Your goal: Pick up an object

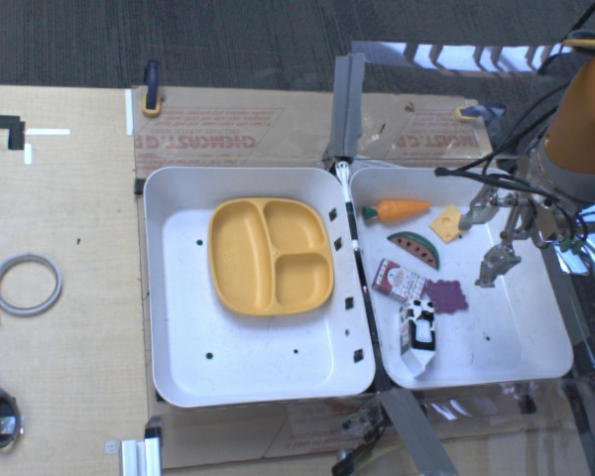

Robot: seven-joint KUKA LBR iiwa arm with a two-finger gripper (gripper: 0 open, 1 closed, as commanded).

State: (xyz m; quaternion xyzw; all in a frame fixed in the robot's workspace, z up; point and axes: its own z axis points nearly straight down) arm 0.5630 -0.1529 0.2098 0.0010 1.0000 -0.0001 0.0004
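You are looking at a claw (496,241) hanging wide and holding nothing over the right bin (535,360), right of the toys. The carrot (401,209), melon slice (415,248) and cheese (444,224) are lying close together, so a descent is risking a nudge or double grab. The surface (59,365) is sitting on dark carpet.

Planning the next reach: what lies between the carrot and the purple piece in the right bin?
In the camera view, the watermelon slice lies between the carrot and the purple piece, apart from both.
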